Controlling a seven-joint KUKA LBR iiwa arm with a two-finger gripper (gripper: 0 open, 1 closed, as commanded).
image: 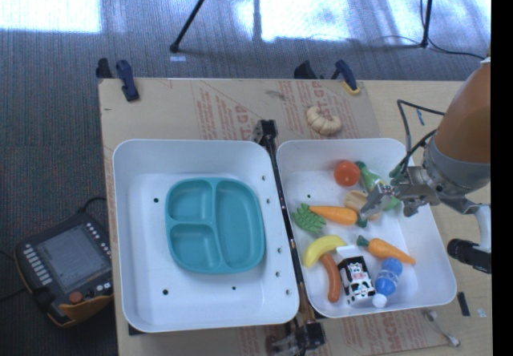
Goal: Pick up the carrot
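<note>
Two orange carrots lie in the right bin [425,266]. One carrot [333,214] rests near the bin's middle with its green top at its right end. The other carrot [387,250] lies lower right, its green top pointing left. My gripper [383,200] hangs over the bin's right part, just right of the first carrot's green end and above the second carrot. The gripper's body hides what lies directly beneath it. No carrot shows inside the gripper.
The right bin also holds a tomato [346,173], a green ridged piece [309,219], a banana [322,249], a sausage [332,277], a cow-print carton [355,278] and a blue bottle [388,278]. A teal divided plate [215,224] sits in the left bin [136,186].
</note>
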